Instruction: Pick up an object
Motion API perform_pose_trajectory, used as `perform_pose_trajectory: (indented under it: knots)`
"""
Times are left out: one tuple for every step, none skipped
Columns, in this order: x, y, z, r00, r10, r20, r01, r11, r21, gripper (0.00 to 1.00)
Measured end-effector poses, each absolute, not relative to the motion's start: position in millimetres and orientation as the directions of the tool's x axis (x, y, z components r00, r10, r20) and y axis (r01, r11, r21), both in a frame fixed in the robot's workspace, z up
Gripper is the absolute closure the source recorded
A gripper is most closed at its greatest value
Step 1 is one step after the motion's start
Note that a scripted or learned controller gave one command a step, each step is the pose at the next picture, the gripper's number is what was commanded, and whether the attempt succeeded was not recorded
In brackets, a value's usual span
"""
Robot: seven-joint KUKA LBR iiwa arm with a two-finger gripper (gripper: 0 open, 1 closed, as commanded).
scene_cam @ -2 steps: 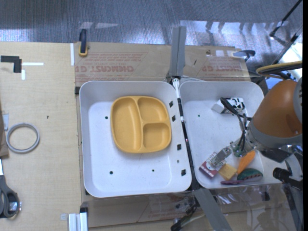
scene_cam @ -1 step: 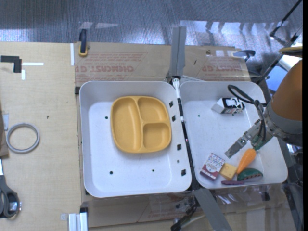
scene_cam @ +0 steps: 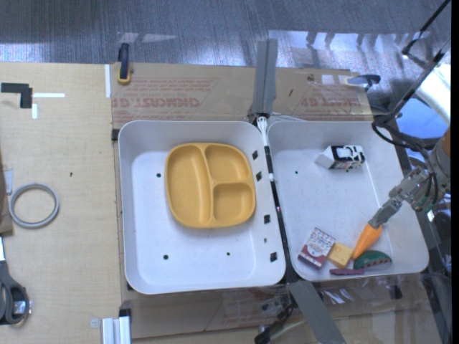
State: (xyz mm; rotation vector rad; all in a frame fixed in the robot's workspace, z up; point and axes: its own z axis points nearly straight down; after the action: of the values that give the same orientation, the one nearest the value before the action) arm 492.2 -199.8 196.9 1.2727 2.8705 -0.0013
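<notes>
In the right bin (scene_cam: pixel 315 192), near its front right corner, lies an orange toy carrot (scene_cam: pixel 366 239). My gripper (scene_cam: pixel 386 212) comes in from the right at a slant, and its tip is right at the carrot's upper end. Just in front of the carrot rest a green leafy toy (scene_cam: pixel 373 261) and a thin purple piece (scene_cam: pixel 346 271). To their left are a yellow block (scene_cam: pixel 340 254) and a small red and white packet (scene_cam: pixel 315 247). A white and black toy (scene_cam: pixel 343 157) sits at the back of this bin.
The left bin (scene_cam: pixel 143 249) holds a yellow divided plate (scene_cam: pixel 210 185). On the wooden bench at the left lie a grey tape ring (scene_cam: pixel 32 205) and scissors (scene_cam: pixel 11 303). Cardboard (scene_cam: pixel 186 95) lines the back behind both bins. Dark cables (scene_cam: pixel 401 131) hang at the right.
</notes>
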Motion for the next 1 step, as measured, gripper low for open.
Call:
perform_pose_trajectory:
  knots:
    - [480.3,-193.7,91.3,-0.504,0.864,0.000,0.864,0.504,0.000,0.00]
